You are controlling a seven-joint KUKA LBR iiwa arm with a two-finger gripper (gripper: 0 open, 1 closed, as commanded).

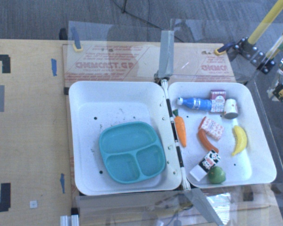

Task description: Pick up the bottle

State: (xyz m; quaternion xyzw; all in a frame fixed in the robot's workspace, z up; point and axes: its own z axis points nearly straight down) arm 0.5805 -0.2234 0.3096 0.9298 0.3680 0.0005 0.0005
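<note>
I am at the very first step: the approach is not yet begun, and nothing is lifted. The blue bottle lies on its side near the far wall of the right bin, with its white cap toward the divider between the two bins. Its other end touches, or almost touches, a small red-and-white carton, and a small can lies just beside that carton. A carrot lies along the divider, near the cap but apart from it. The state of my gripper I cannot tell, so I say nothing about how it stands.

The left bin holds a teal divided plate, which has no part in my task.

For the next move, I judge that I must come down over the middle of the bottle, with my grasp across its narrow width. The cap side looks more free; the carton side is crowded, so there I risk to pinch the carton too.
</note>
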